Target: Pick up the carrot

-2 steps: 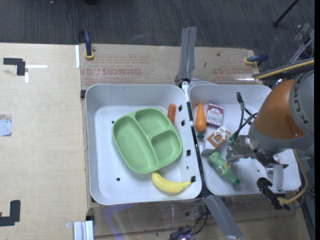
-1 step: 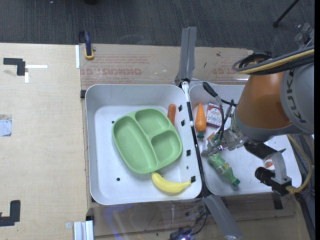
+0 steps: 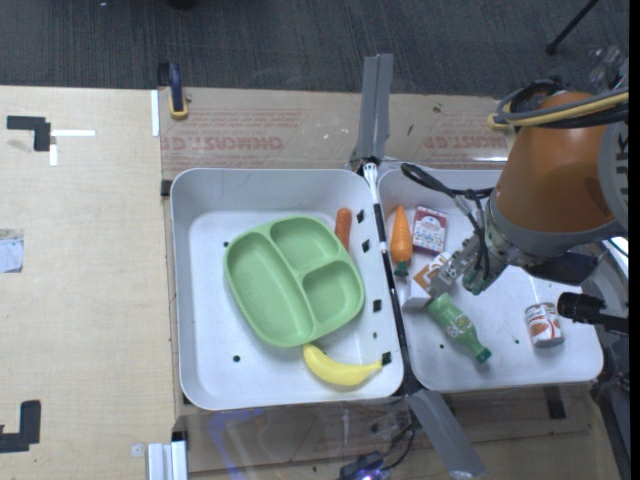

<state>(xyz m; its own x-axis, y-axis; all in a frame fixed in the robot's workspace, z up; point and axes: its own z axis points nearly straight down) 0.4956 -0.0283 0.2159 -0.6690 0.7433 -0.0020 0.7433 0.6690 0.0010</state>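
You are looking at a green divided plate sitting in the left bin, with a banana lying just below it. In the right bin, a green bottle, a small can and a red-and-white box are lying apart

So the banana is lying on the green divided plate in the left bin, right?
Not quite. The camera view shows the banana in the left bin, but it lies on the bin floor just off the near edge of the green divided plate, not on it.
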